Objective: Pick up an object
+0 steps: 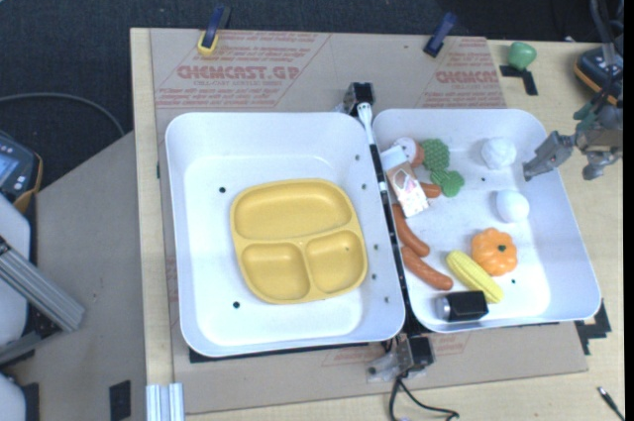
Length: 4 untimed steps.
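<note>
Hovering pincer beside right bin, toys inside.

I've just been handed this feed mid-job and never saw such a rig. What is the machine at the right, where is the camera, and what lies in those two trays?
One fixed camera looks down at a slant. The robot arm's two-finger gripper sits at the right bin's edge, with nothing seen between its fingers. The left bin holds a yellow divided plastic plate. The right bin holds toy food: an orange pumpkin, yellow corn cob, two sausages, green broccoli, two white balls and a black block.
</note>
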Available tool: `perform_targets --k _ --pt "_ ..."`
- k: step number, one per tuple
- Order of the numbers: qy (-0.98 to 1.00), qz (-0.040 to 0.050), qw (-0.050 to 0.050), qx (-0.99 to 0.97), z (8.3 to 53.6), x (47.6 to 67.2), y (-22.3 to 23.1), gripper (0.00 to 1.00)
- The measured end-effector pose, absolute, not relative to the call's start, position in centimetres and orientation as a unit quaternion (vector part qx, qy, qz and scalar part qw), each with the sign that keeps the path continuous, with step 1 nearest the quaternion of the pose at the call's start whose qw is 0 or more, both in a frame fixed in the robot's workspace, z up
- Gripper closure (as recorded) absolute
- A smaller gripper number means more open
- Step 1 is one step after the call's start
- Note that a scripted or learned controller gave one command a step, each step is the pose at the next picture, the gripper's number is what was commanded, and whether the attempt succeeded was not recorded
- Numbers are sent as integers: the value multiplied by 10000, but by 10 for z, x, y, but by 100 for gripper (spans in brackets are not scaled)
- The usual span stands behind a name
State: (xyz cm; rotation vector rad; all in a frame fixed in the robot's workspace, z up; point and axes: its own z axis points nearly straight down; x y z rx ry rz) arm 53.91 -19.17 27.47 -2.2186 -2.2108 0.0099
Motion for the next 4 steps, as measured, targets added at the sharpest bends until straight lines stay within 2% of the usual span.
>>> perform_targets --k 1,2,3,4 --pt "-7070 0 -7 -7072 281 541 -191 0" --pt "-7069 17 36 -7073 218 537 -193 0" --pt "-7071 11 28 -7071 175 534 -191 0" --pt "-7067 13 34 -7075 123 524 -193 0"
